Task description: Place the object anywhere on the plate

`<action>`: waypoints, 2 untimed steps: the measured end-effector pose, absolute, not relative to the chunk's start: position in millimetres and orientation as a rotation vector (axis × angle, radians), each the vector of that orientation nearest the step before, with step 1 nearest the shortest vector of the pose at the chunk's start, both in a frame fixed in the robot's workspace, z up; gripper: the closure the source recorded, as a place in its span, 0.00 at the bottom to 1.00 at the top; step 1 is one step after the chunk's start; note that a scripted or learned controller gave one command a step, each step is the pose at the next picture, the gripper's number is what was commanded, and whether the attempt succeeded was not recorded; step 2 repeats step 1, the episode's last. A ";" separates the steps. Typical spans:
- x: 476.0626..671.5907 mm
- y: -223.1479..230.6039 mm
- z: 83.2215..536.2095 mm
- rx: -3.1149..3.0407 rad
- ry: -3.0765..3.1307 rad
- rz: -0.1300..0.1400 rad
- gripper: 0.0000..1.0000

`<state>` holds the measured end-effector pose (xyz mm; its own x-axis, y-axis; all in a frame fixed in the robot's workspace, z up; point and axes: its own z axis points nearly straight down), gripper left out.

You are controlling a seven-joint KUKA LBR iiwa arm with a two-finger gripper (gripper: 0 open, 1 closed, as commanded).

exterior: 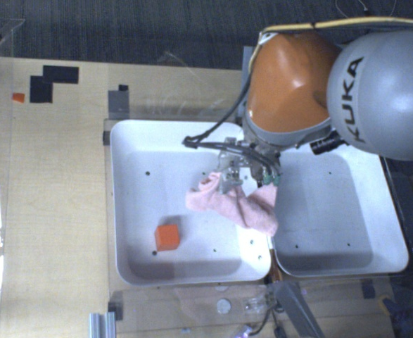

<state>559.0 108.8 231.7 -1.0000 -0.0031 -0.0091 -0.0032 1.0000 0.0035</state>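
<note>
the word "kuka" is read in dark capitals on the grey arm (378,97), running up its rounded housing beside the orange band (290,83). no other legible writing is seen; black square markers (51,81) and one small orange marker (18,98) are printed on the bench (44,210) at the upper left.

two white bins are counted: the left bin (132,189) and the right bin (347,217), set touching along their inner edges. one pink cloth (241,206) is seen, crumpled in the left bin near its right wall, with one corner draped towards the dividing edge. one orange block (167,237) is found lying in the left bin towards its lower left, well apart from the cloth.

one gripper (236,177) is positioned directly over the upper part of the cloth. whether it is clenched or released cannot be told, and a grasp on the cloth cannot be confirmed.
</note>
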 end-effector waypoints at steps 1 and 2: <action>559.2 108.6 232.0 -0.005 3.132 0.006 0.00; 559.2 108.6 232.0 -0.005 3.132 0.006 0.00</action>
